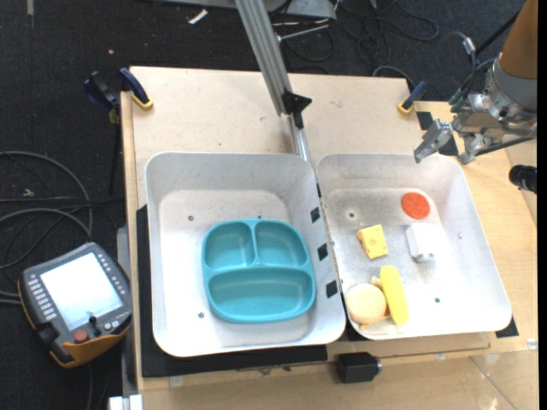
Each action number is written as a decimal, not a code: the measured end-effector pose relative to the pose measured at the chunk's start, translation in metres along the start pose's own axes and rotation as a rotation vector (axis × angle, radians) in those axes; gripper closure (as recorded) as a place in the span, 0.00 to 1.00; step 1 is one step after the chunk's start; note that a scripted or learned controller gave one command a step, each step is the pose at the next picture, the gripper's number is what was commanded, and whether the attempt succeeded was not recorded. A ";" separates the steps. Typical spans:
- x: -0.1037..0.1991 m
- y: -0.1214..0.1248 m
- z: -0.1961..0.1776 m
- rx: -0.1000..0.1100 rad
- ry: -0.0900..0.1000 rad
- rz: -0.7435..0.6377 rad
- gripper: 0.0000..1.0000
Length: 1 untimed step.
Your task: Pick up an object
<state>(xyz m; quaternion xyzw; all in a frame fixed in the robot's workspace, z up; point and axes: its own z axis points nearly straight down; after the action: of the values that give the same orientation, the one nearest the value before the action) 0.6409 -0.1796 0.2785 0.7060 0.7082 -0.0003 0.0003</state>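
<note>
Two fingers of the gripper (pixel 448 143) stand spread apart and hold nothing, hovering over the far right rim of the right bin (pixel 479 237). Nearest below lies the orange disc (pixel 415 204), flat and probably awkward to pinch; the white block (pixel 420 242) beside it looks light, rigid, and graspable across its narrow sides. Farther on sit the yellow wedge (pixel 373 241), the yellow bar (pixel 393 295) and the cream ball (pixel 366 303), these two touching. The teal tray (pixel 256 271) occupies the left bin (pixel 171 229).
</note>
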 end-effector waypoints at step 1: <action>0.000 0.000 0.000 0.000 0.000 0.000 0.00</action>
<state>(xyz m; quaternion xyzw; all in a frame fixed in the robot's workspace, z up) 0.6409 -0.1795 0.2785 0.7059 0.7083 -0.0005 0.0003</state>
